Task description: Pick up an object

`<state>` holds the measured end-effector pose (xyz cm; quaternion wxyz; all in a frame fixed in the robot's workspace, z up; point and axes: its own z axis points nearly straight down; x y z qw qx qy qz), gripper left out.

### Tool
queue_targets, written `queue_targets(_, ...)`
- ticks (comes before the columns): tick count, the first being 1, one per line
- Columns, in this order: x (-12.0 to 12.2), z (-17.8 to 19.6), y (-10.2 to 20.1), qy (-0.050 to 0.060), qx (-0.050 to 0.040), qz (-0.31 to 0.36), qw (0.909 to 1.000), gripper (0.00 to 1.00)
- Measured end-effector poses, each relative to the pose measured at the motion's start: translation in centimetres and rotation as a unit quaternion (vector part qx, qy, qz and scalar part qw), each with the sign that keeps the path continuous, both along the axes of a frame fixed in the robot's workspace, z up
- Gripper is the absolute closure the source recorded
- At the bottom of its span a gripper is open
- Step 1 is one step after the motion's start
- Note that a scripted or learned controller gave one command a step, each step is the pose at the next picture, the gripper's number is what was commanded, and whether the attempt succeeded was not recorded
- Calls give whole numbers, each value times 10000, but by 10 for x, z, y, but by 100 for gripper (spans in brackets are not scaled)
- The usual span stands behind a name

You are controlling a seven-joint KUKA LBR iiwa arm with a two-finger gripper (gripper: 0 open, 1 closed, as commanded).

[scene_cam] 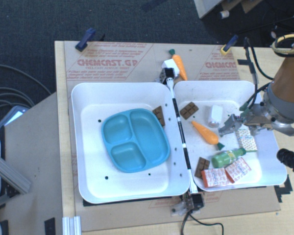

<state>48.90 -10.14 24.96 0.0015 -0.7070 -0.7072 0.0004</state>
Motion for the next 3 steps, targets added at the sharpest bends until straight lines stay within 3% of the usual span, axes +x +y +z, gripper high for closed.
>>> queue_targets(1,10,-165,-21,-10,-6,-5,10000,0)
queue_targets(2,10,-155,-21,-16,-6,-8,10000,100)
queue_targets(3,10,-156,-21,-15,-5,-7,10000,0)
